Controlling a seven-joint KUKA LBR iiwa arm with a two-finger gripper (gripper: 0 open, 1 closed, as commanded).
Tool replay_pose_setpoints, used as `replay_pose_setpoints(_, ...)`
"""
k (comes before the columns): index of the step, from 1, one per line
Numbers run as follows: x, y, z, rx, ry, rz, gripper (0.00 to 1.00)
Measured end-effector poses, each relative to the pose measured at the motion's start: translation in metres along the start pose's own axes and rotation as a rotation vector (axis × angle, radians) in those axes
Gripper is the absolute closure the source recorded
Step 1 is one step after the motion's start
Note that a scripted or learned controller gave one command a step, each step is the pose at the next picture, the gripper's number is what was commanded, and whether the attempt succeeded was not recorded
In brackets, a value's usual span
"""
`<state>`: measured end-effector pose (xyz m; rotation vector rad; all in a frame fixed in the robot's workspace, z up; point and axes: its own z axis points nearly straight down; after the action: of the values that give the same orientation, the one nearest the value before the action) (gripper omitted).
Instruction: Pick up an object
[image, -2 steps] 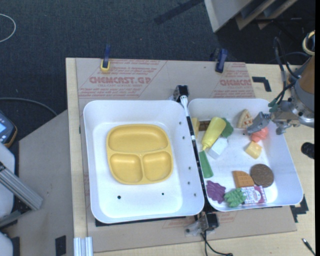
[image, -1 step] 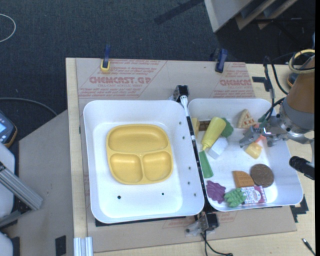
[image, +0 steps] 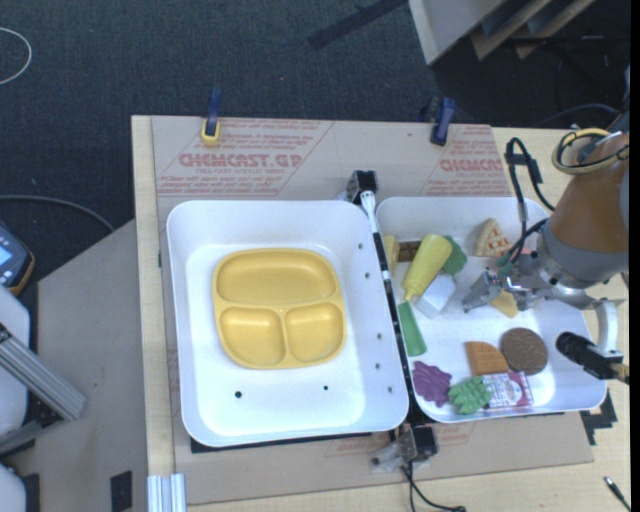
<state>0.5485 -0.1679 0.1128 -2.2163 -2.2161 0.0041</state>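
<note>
A yellow three-compartment plastic tray (image: 279, 306) is seen lying in the left shallow white bin (image: 190, 300). Both bins are set on a brown cardboard sheet with red print (image: 240, 155). Two blue clamps (image: 211, 118) are fixed at its far edge.

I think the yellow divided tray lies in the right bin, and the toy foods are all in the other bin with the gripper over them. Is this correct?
Not quite. The camera view shows the yellow divided tray in the left bin, not the right. The toy foods, such as the brown cookie and purple grapes, lie in the right bin, with the gripper over them.
</note>
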Motion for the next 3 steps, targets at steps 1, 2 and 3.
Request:
replay_pose_setpoints(1,-0.002,0.003,0.024,-0.013,-0.009,0.001,0.00)
replay_pose_setpoints(2,-0.004,0.004,0.011,-0.021,-0.012,0.002,1.00)
replay_pose_setpoints(3,0.006,0.009,-0.040,-0.012,-0.005,-0.001,1.00)
